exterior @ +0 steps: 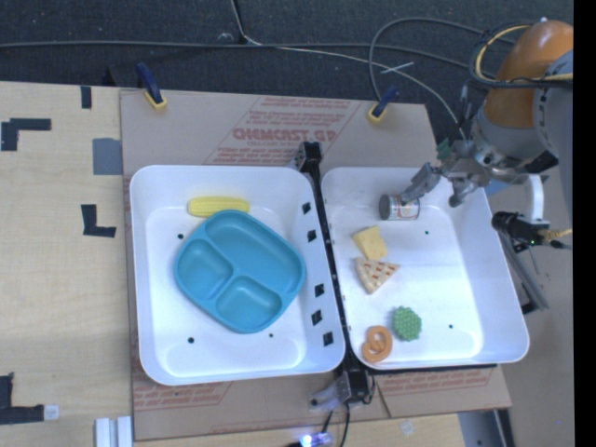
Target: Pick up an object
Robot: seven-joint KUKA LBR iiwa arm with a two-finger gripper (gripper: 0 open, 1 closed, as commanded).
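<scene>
My gripper (440,191) hangs over the far part of the right bin (484,277), its two fingers spread open with nothing between them. A small tin can (400,208) lies on its side just left of the left fingertip (417,185); whether they touch I cannot tell. Nearer the front of that bin sit a yellow cheese block (370,243), a wedge-shaped slice (375,274), a green knobbly piece (406,323) and an orange pretzel (377,343).
The left bin (149,250) holds a blue divided plate (240,270) and a yellow corn cob (218,207) behind it. A black divider (321,250) runs between the bins. Cables (410,63) trail across the dark surface behind the bench.
</scene>
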